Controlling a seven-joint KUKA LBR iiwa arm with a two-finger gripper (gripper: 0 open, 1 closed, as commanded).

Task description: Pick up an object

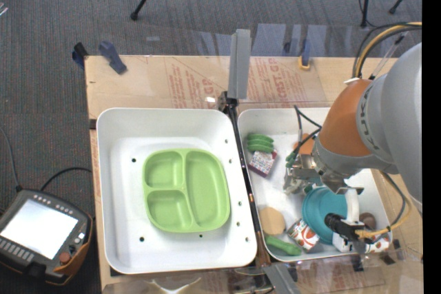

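Note:
My gripper (298, 180) hangs low over the middle of the right bin (275, 118), at the end of the grey arm with its orange band. Under it and to its right sits a teal bowl (319, 213). To the gripper's left lie a small purple-and-white packet (262, 162) and green pods (260, 142). An orange thing (306, 146) peeks out just behind the gripper. Nearer the front are a tan round piece (272, 220), a green vegetable (282, 244) and a red-and-white can (304, 235). I see nothing clearly between the fingers.
The left bin (117, 127) holds a green divided plate (186, 189). A grey upright post (240, 69) stands behind the divide between the bins. A tablet pendant (41, 234) lies on the floor at the left.

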